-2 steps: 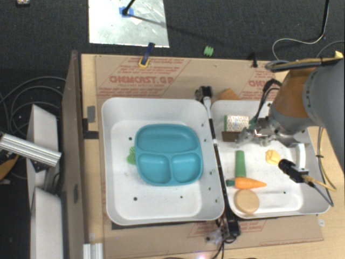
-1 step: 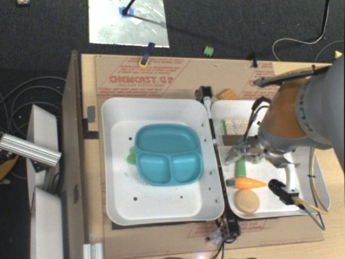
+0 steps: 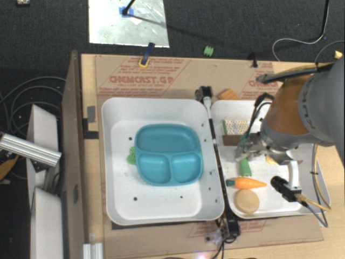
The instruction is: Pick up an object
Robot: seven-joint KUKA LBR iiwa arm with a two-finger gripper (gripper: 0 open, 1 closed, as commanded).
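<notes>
Low over the right bin, the gripper hangs just above a green object; its opening can't be judged.

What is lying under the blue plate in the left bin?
A green thing sticks out from under the blue plate's left edge. The plate covers the rest of it, so its shape cannot be told.

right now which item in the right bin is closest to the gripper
The small green piece, just below the gripper; the carrot and tan round lie farther down.
</notes>
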